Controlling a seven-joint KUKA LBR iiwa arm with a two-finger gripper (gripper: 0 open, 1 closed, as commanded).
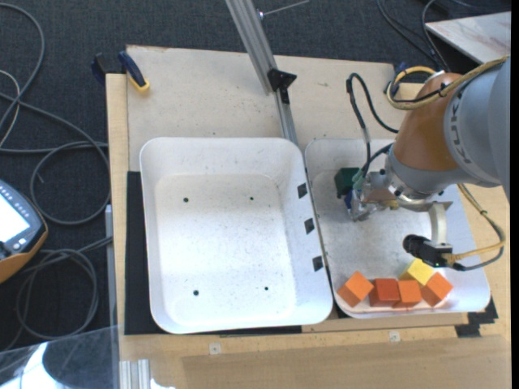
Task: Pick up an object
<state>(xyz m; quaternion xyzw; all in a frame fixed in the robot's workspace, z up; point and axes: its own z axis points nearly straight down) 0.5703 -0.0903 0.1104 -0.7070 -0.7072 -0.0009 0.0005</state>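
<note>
You have the bench [203, 87] carrying two white bins, and I'll place everything against the right bin [474, 233]: the left bin [219, 233] sits touching its left wall, and the grey arm [478, 128] with its orange band leans in over its upper right part. The gripper [357, 205] hangs low over the bin's upper left area, near a dark green piece [349, 178]; how it stands I cannot tell, and nothing shows as caught in it. The blocks lie in a row along the bin's near wall: four orange blocks [389, 290] and a yellow block [419, 271] just above them, well apart from the gripper. By my judgement the pick is not yet made; reaching, closing and lifting remain
</note>
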